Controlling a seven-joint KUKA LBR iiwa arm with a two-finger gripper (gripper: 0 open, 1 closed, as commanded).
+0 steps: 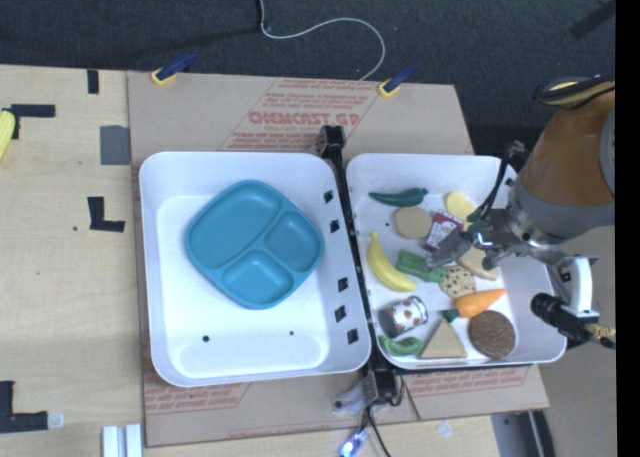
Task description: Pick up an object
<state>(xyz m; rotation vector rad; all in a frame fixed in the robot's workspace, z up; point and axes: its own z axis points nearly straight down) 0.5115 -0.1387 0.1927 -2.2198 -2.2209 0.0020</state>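
Red-and-white, a small packet (440, 233) is seen among toy food in the right bin (420, 163), just under the gripper (462, 242), whose fingers are too blurred for their opening, or any hold, to be told. Around it are found a yellow banana (384, 263), a green chilli (398, 196), a carrot (476, 301) and a brown cookie (492, 333), while a blue divided plate (254, 242) is carried by the left bin (160, 245). The approach or grasp step is judged to be in hand; a firm closing and a straight lift are called for next.
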